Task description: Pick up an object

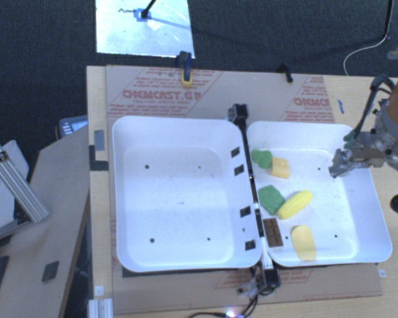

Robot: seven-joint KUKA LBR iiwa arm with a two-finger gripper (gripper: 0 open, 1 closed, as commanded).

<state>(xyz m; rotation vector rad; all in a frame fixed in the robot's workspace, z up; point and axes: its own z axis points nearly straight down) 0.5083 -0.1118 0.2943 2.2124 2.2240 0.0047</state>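
The right bin (358,197) holds several small objects near its left wall. A small green piece (262,158) lies beside a yellow-orange block (280,168). Lower down, a larger green piece (271,198) touches a yellow banana-like piece (295,205). A pale yellow oblong (304,242) and a brown flat block (272,232) lie near the front. My gripper (336,167) hangs over the right part of this bin, well right of the objects, with nothing visibly between its fingers.
The left bin (129,138) sits beside the right one, with black clips (237,152) along the shared wall. A yellow and blue clamp (186,68) stands at the board's far edge. A cable (365,48) runs at the upper right.
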